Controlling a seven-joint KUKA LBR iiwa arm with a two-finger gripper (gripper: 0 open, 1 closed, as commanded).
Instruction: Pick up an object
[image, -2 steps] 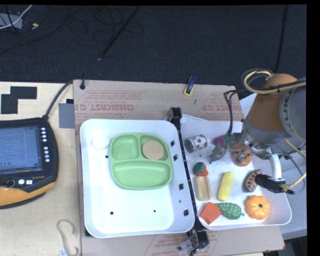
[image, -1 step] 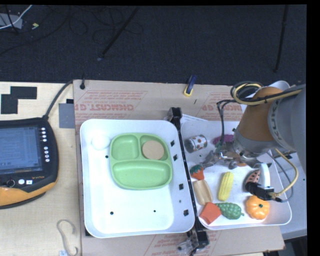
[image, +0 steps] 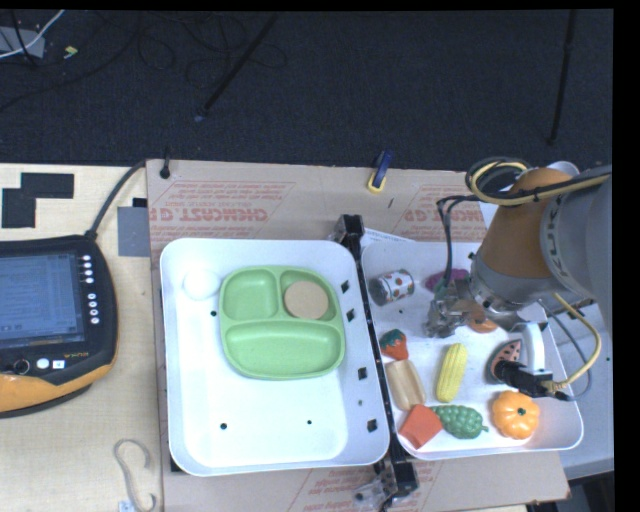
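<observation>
Toy food fills the right-hand shallow white bin (image: 570, 435), and we see the grey arm with its orange band (image: 530, 225) reaching in from the right, its tool (image: 447, 312) lowered into the upper middle of that bin. Whether the tool is spread or pressed together we cannot tell; dark cabling and the wrist blur its tip, and nothing is clearly seen between its ends.

Nearest to the tool lies a yellow plastic corn cob (image: 452, 371), just below it and upright along the bin. To the tool's left sits a small grey and white can-like toy with a red patch (image: 392, 287), and below that a red and green strawberry-like piece (image: 394, 344). A tan bread-roll shaped toy (image: 404, 383) lies beside the corn, on its left. Further down, near the bin's lower rim, we find a red-orange block (image: 421, 426), a bumpy green vegetable toy (image: 461, 421) touching it, and an orange pumpkin toy (image: 515, 414) to the right. A watermelon-slice toy (image: 506, 356) rests right of the corn, partly behind a black part of the arm's rig.

The left white bin (image: 200, 420) holds a light green divided plastic plate (image: 280, 345) with a round tan disc (image: 306, 299) in its upper right compartment. Both bins rest on a cardboard-covered tabletop (image: 250, 205).
</observation>
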